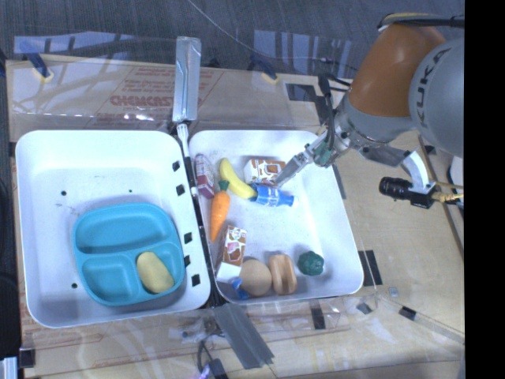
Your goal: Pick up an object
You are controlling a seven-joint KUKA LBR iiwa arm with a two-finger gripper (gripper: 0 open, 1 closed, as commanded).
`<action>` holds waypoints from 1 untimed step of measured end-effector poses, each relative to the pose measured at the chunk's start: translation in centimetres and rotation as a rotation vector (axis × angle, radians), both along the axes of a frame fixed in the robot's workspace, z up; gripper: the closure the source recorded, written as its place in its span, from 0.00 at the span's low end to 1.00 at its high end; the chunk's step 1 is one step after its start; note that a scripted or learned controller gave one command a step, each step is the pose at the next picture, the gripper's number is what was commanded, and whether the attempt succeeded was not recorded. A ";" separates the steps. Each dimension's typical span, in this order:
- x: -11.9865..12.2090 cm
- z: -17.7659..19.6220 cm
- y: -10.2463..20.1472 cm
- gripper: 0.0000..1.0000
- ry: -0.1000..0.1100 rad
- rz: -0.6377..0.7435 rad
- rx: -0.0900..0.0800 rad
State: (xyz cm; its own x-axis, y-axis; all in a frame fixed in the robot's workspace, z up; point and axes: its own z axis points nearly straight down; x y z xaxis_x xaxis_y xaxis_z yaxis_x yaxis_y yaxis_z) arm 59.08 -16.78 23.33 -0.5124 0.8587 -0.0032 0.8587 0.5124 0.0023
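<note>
your gripper [286, 174] hangs low in the right bin [335, 227], tilted down toward the blue bottle [273, 197], which lies on its side just under the tips, likely because that bottle is the thing being gone for; i cannot tell how the jaws stand, and nothing shows between them. just left of the bottle lie a banana [236, 178] and a carrot [219, 215], crowding it, so you have little room on that side for a clean grasp.

The grey arm [442, 77] bears a broad orange band, dark KUKA lettering, and a slim grey tool [296, 166].
</note>
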 end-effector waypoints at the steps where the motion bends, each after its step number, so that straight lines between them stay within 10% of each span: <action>1: 1.3 -13.9 1.1 0.00 0.009 -0.208 0.003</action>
